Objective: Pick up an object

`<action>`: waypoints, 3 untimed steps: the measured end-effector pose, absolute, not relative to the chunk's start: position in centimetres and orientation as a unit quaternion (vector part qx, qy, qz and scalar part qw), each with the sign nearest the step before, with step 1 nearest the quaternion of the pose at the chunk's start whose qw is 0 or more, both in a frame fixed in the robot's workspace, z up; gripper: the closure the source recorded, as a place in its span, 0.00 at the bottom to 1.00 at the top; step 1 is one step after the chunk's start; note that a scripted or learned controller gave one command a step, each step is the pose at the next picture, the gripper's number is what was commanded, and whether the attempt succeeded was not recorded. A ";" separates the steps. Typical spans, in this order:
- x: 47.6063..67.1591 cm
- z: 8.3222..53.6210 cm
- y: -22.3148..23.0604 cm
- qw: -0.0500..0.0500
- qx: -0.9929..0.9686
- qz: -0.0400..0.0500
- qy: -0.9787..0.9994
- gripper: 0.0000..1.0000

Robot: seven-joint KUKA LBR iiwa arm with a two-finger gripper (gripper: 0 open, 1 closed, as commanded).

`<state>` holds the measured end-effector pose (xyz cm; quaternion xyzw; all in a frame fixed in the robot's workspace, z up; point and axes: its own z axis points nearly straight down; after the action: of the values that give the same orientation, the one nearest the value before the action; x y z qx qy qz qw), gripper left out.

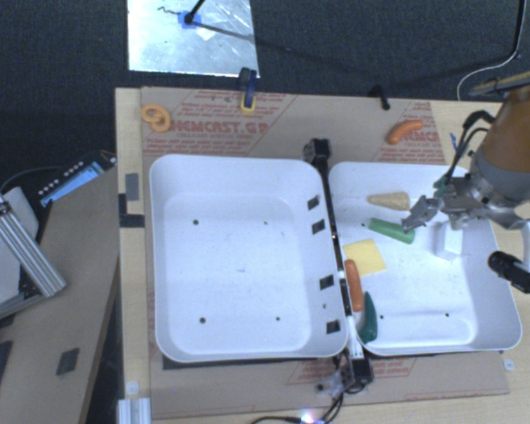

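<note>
Dark carpet surrounds a cardboard-topped bench with two white bins; the right bin (490, 325) holds the toys. From the frame's right, the gripper (421, 212) hangs with fingers spread, pinching nothing, just beside a green stick (390, 230). It looks light, stiff, slick plastic; grasp across its narrow middle.

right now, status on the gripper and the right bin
Gripper low over right bin, at green stick. Nothing seen held. Yellow slice, tan wedge close beside.
</note>
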<state>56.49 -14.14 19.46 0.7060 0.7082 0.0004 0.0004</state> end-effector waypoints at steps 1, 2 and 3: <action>55.1 9.4 -9.5 0.000 0.707 0.000 0.708 0.00; 60.9 8.5 -8.8 0.003 0.705 0.002 0.709 0.00; 60.7 9.6 -8.8 0.002 0.705 0.002 0.709 1.00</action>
<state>60.70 -8.82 9.60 0.7055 0.7087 0.0020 0.0017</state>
